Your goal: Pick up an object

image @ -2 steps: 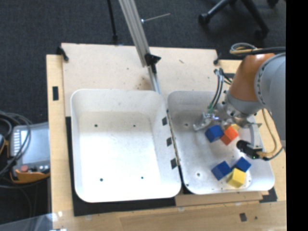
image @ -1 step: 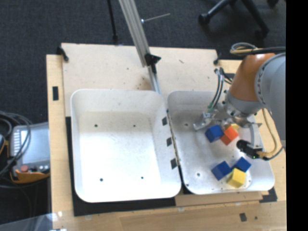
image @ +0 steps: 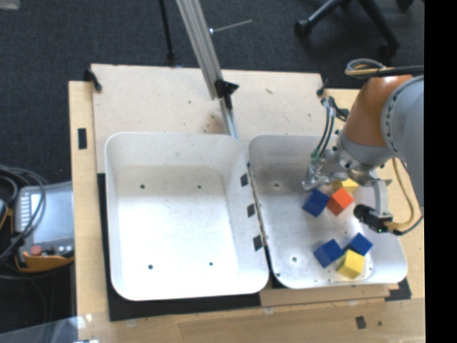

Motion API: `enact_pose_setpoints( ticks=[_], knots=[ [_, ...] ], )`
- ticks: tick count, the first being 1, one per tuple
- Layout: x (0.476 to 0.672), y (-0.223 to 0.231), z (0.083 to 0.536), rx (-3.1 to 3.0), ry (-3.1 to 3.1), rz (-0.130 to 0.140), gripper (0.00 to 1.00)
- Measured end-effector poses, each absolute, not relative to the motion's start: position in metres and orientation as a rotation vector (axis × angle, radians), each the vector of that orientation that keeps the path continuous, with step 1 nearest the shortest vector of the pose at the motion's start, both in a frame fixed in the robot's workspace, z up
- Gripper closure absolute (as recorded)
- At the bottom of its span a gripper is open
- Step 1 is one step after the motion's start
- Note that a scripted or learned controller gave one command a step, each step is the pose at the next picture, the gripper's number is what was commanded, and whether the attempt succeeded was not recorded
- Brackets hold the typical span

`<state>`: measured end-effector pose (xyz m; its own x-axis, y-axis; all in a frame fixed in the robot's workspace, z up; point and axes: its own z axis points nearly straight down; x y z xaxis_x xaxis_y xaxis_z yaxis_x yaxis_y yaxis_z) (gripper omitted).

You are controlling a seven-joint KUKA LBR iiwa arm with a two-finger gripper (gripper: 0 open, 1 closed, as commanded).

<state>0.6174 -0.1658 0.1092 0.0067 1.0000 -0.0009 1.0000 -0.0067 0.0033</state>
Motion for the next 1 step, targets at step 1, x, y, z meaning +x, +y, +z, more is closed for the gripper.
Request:
enact_pose_setpoints(
  ticks=[1],
  knots=[
    [0.6277,-0.1694,0.1583,2.213,2.221,0.006,1.00]
  ],
)
